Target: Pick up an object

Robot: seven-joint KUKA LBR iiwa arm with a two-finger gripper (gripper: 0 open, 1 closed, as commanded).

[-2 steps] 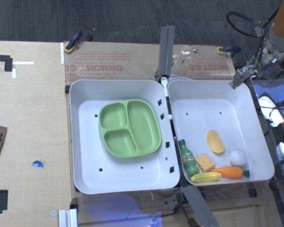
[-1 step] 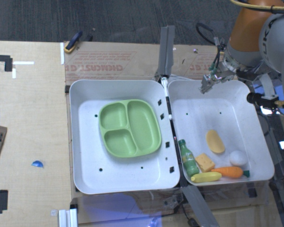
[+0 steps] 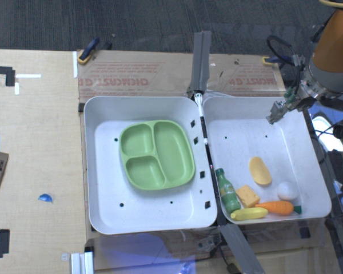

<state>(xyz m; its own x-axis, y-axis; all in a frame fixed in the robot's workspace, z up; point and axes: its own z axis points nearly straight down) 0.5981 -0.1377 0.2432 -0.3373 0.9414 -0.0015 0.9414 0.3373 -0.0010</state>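
Gripper [image 3: 276,114]: over the right bin's [image 3: 240,121] far right corner; nothing held. Jaw state: too small to read, cannot tell.
Targets: all near-side of the jaws, well apart, clustered at the bin's front: green bottle [image 3: 226,190], yellow potato-like piece [image 3: 260,170], white egg [image 3: 286,191], carrot [image 3: 276,208], banana [image 3: 249,213], cheese-like block [image 3: 248,196].
Best pick: probably the potato-like piece; it lies apart.
Approach: descend vertically, jaws straddling its narrow width.
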